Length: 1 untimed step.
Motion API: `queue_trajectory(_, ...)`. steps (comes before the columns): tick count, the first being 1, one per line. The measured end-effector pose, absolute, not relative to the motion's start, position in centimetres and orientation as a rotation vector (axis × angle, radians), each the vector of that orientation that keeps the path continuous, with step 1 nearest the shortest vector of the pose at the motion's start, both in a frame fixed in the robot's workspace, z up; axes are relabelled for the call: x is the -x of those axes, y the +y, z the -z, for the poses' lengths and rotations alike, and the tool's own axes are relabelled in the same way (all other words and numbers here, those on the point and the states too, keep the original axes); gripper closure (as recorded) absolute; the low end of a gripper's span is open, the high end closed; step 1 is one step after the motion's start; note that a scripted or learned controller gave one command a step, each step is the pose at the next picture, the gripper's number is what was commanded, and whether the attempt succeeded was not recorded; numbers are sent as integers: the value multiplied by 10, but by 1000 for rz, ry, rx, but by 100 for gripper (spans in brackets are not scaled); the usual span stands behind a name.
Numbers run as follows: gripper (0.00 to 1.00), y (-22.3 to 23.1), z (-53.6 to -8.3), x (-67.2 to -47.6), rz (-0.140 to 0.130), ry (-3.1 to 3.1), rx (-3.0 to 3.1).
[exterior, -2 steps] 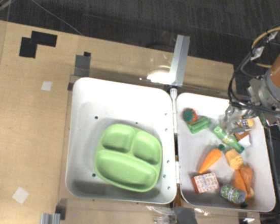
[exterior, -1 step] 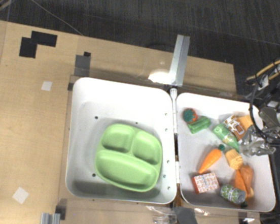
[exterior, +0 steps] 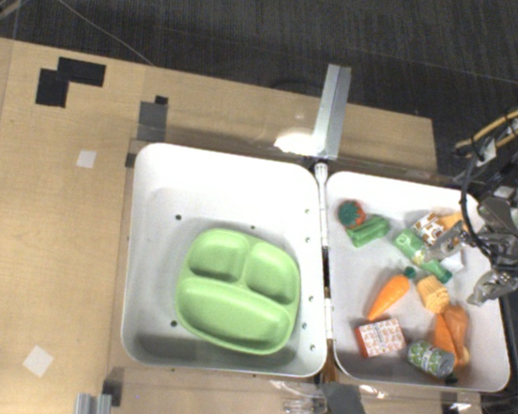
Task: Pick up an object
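Observation:
The right bin (exterior: pixel 502 375) holds several small toys. Among them are an orange carrot (exterior: pixel 388 296), a patterned red-and-white box (exterior: pixel 380 338), a green can (exterior: pixel 431 359), a green and red piece (exterior: pixel 362 223), a green bottle (exterior: pixel 428 262) and an orange-white packet (exterior: pixel 434 227). A yellow chunk (exterior: pixel 432 293) and another orange piece (exterior: pixel 454 332) lie near the right wall. My gripper (exterior: pixel 487 284) hangs over the bin's right side, just right of the yellow chunk and the bottle. Nothing is visibly held in it.
The left bin (exterior: pixel 162 189) holds a green divided plate (exterior: pixel 240 290). A metal post (exterior: pixel 331 116) stands behind the divider between the bins. Cables (exterior: pixel 506 130) loop above the arm at the far right. Bare wooden bench lies to the left.

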State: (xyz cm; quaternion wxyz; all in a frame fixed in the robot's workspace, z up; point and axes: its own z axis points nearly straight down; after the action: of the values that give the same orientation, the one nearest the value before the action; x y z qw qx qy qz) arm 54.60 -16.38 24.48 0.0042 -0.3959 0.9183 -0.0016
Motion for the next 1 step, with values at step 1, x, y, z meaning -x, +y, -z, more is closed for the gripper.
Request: queue_trajectory(1, 0, -173, -122, -546, 18, 2893, 1160)
